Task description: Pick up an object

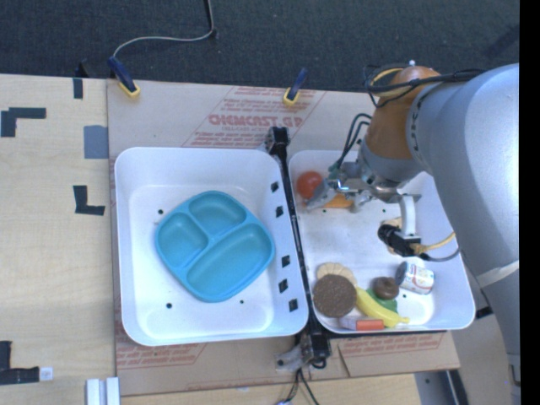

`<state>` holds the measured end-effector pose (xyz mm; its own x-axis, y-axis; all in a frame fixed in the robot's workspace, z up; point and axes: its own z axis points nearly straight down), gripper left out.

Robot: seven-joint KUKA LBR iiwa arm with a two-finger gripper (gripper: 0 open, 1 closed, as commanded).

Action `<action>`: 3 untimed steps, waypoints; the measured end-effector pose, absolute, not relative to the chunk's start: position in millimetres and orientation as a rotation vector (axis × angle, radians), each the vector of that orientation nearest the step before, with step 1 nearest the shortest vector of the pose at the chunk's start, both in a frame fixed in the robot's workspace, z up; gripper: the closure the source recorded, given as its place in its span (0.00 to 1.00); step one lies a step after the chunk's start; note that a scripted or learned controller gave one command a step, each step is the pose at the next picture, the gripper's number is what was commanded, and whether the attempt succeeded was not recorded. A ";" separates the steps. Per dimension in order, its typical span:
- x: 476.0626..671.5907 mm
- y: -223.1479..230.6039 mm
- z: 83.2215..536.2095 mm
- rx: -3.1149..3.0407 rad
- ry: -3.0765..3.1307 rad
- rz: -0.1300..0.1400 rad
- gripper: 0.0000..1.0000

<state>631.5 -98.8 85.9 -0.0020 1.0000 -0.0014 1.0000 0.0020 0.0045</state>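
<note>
right bin [439, 226] mid-floor bare, claw [336, 191] near divider, toys along front wall

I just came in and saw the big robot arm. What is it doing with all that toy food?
The grey robot arm reaches in from the right, and its claw is down in the right bin, close to a red ball-like thing and something orange. I can't tell if it has grabbed anything. More toy food lies at the near end: a brown cookie, a banana and a small can. The left bin holds a blue divided plate.
</note>
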 end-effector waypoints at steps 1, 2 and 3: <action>661.0 -97.5 83.7 2.240 2.249 -0.045 0.00; 661.1 -98.9 83.3 2.239 2.253 -0.042 0.00; 660.9 -97.6 83.3 2.239 2.248 -0.046 0.00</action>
<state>660.9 -97.6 83.3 -0.0038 1.0000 0.0023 0.9991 0.0039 -0.0428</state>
